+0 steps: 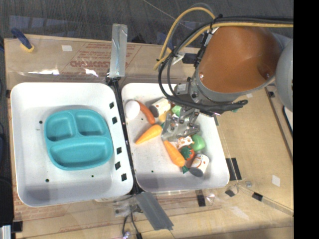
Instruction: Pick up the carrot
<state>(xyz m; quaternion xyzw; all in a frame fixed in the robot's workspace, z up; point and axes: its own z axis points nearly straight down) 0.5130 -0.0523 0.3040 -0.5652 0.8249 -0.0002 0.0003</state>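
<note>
- Bench (60, 59) w/ brown surface, clear plastic sheet taped over the far part; carries two shallow white bins side by side.
- Arm (239, 59) comes in from the right, big orange band hanging over the far-right corner of the right bin; yellow and black cables loop off its left side.
- Left bin (25, 183) holds one teal divided plate (77, 138), three compartments, lying flat near the bin's middle.
- Right bin (149, 178) holds a cluster of toy food, mostly in its right half.
- Claw (180, 126) sits low in the right bin, metal fingers pointing down among the items; how far open it is can't be told, and nothing can be seen gripped.
- Carrot (148, 134) lies on the bin floor just left of the claw, tilted, thick end toward the claw; looks free of the fingers.
- 2nd orange piece (174, 154) lies just near side of the claw, slanting toward the bin's near-right.
- Red-orange piece (146, 112) by the far wall, beside a white round item (132, 108).
- Green item (199, 143) right of the claw; small white can (198, 165) near the bin's near-right corner.
</note>
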